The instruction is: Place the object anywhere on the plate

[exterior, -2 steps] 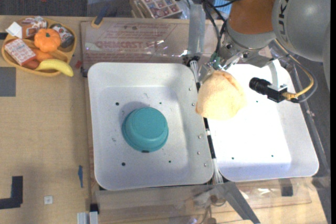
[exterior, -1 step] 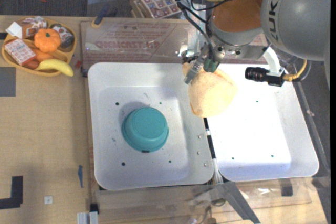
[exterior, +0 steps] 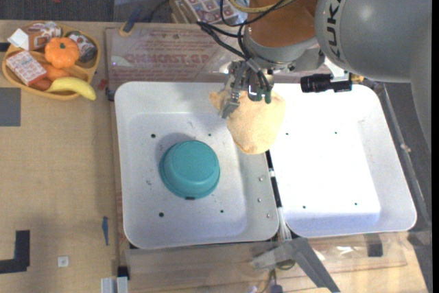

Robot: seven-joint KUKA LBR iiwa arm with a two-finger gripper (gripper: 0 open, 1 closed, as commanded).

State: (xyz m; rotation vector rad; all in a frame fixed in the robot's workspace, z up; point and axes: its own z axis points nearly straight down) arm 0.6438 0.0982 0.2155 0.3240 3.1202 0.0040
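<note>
I have the gripper (exterior: 241, 94) hanging over the back edge of the left bin (exterior: 137, 216), close to the seam with the right bin (exterior: 343, 202). Its fingers (exterior: 232, 103) look clamped on the top of a tan, floppy object (exterior: 255, 125), something like a soft flatbread or cloth piece, which dangles below them and drapes across the divider between the bins. So I judge the carry step is in hand: the object is lifted, not yet delivered.

The teal plate (exterior: 190, 168) sits upside-down-bowl-like in the middle of the left bin, well apart from the hanging object, toward the camera and to the view's left.

My next move calls for a swing out over the plate, then a descent low enough that the limp piece lands on it rather than sliding off its domed surface before release.
</note>
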